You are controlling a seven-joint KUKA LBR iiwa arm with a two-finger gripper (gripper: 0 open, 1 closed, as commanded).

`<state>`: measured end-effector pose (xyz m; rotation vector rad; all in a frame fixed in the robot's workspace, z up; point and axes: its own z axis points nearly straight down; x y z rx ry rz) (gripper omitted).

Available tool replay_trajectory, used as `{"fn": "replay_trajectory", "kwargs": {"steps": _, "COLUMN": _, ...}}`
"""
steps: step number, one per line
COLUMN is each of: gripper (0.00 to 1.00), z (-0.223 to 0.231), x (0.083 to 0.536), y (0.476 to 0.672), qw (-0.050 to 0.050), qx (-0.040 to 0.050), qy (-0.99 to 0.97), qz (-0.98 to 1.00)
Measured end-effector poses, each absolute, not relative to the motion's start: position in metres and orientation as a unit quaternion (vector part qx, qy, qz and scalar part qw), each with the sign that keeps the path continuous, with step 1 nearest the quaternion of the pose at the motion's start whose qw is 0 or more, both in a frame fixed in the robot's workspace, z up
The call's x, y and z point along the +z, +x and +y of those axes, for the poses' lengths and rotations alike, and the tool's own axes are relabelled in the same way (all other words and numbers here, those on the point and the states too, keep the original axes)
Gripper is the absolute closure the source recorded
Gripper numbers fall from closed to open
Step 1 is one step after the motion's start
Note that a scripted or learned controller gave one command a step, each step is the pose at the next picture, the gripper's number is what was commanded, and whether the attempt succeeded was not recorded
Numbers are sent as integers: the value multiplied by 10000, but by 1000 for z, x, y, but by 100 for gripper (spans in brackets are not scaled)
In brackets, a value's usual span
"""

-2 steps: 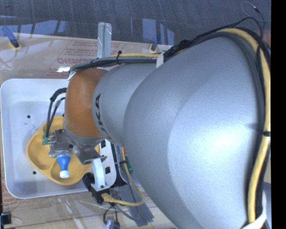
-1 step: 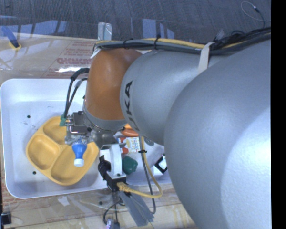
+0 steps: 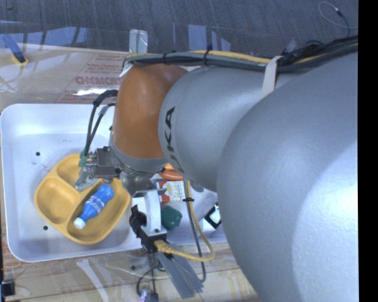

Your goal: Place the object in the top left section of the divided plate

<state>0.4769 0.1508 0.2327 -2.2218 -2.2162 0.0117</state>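
Note:
A yellow divided plate [image 3: 55, 200] lies in the left white bin [image 3: 25, 131]. A small blue bottle with a white cap [image 3: 94, 207] lies slanted in the plate's lower right section, cap toward the lower left. My gripper [image 3: 90, 168] hangs over the plate's upper section, just above the bottle, mostly hidden under the orange wrist band [image 3: 138, 115]. The plate's left section shows bare yellow.
The grey arm [image 3: 264, 168] covers the right bin and most of the view. Under the wrist, a green object [image 3: 172, 218] and an orange-labelled item [image 3: 174, 174] peek out. Cables [image 3: 176, 253] hang near the bench's front edge.

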Motion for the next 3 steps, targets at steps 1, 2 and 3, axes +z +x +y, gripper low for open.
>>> {"fn": "replay_trajectory", "kwargs": {"steps": 1, "gripper": 0, "z": 186, "x": 324, "y": 477, "qw": 12, "qx": 36, "qy": -6396, "qz": -7687}}
{"fn": "replay_trajectory", "kwargs": {"steps": 2, "gripper": 100, "z": 189, "x": 330, "y": 477, "qw": 30, "qx": 85, "qy": -6351, "qz": -7724}}
{"fn": "replay_trajectory", "kwargs": {"steps": 3, "gripper": 100, "z": 137, "x": 280, "y": 477, "qw": 20, "qx": 46, "qy": -6004, "qz": -7997}}
